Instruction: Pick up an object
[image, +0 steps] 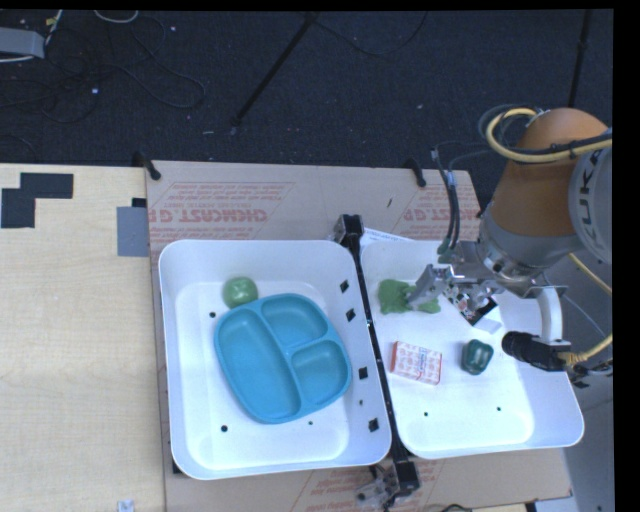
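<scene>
Gripper (447, 285) hovering low in the right bin (500, 420), beside the green leafy toy (398, 296) | grip: I'm unable to tell | nothing lifted yet; red-white packet (415, 362), dark green pepper (477, 356) lying loose | grasp and lift remaining
</scene>
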